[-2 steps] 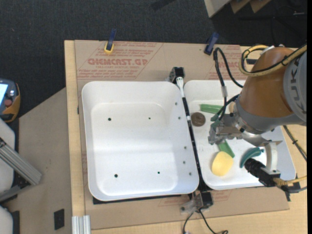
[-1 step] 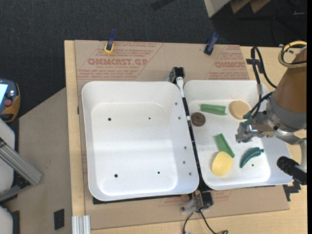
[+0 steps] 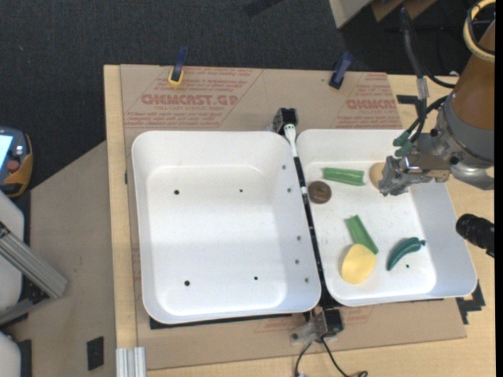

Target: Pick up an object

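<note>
Dark carpet all round, and a cardboard-topped bench (image 3: pixel 236 93) in the middle with two white bins on it. Left bin (image 3: pixel 157 163) takes up the centre-left of the frame, right bin (image 3: pixel 448 258) sits centre-right, and everything worth grabbing is in that one.

Going front to back: nearest the bottom is a yellow lump (image 3: pixel 357 264), looks like a toy lemon or potato, probably light hollow plastic, smooth and rounded so it'd likely squirt out of a pinch unless taken across the narrow middle. Touching its top is a green stick (image 3: pixel 361 232), thin and stiff I'd guess, easiest taken across its short width. To the right, a dark green pepper (image 3: pixel 404 250), curved, small, a bit awkward. Further up, a brown disc (image 3: pixel 319 192) hugs the divider, flat and hard to get under. Then a green pod (image 3: pixel 343 176) lying sideways, upper part of the bin, and I'd guess it's light as well.

The gripper (image 3: pixel 391 181) hangs just right of that pod's end, near but not on it. Can't tell from this angle how it's set. Pod's the closest candidate; the yellow lump and pepper are well below it in the frame.
</note>
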You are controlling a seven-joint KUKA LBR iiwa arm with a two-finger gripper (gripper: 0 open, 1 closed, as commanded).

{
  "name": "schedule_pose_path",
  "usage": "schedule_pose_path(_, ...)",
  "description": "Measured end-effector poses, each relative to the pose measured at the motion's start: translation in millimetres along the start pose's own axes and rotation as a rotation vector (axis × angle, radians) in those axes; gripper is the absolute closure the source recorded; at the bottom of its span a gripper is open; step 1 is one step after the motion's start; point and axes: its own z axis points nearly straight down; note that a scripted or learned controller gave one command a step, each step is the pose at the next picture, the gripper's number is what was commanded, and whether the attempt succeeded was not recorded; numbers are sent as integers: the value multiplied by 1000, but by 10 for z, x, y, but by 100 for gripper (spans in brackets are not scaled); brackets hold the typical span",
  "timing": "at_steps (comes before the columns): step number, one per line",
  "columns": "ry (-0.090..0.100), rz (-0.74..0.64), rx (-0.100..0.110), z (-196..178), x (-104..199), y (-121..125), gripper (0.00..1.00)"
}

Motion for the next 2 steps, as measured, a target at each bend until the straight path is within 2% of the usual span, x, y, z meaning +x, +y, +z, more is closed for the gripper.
schedule_pose_path(1,1,5,19,558,355,-49,100)
schedule_pose_path(2,1,4,19,735,684,-52,100)
